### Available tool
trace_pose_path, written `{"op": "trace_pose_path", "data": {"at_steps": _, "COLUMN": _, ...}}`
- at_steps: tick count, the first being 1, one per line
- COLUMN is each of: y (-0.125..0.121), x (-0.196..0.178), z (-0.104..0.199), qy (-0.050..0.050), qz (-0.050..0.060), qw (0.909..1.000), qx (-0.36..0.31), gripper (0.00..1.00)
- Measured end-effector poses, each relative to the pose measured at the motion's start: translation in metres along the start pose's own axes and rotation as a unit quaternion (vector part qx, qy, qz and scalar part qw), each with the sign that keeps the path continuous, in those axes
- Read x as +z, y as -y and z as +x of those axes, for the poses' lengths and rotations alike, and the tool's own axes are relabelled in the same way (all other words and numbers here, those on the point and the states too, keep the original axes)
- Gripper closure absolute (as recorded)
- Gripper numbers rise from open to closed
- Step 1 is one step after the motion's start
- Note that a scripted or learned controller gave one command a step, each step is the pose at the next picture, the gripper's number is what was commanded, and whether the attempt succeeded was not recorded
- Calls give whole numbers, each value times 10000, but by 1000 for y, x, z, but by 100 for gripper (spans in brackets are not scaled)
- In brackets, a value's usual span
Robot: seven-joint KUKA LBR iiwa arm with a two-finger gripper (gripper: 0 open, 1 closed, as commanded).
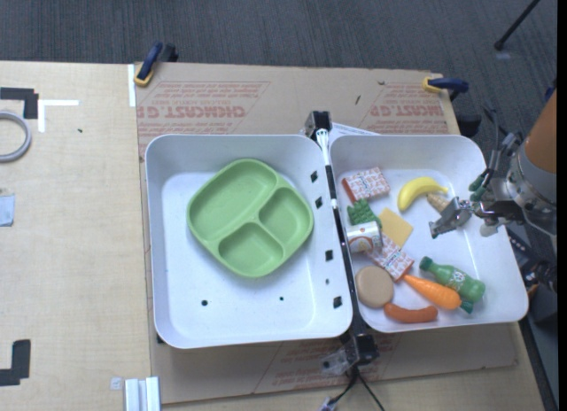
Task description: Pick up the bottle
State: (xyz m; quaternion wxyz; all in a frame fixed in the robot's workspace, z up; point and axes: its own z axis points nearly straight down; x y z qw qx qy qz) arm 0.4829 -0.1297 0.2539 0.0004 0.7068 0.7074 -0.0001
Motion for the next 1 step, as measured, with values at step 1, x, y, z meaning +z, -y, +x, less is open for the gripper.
{"op": "trace_pose_path", "data": {"at_steps": 1, "y": -1, "x": -10, "z": 0, "qy": 4, "qz": -3, "qw": 10000, "qx": 2, "gripper": 100}}
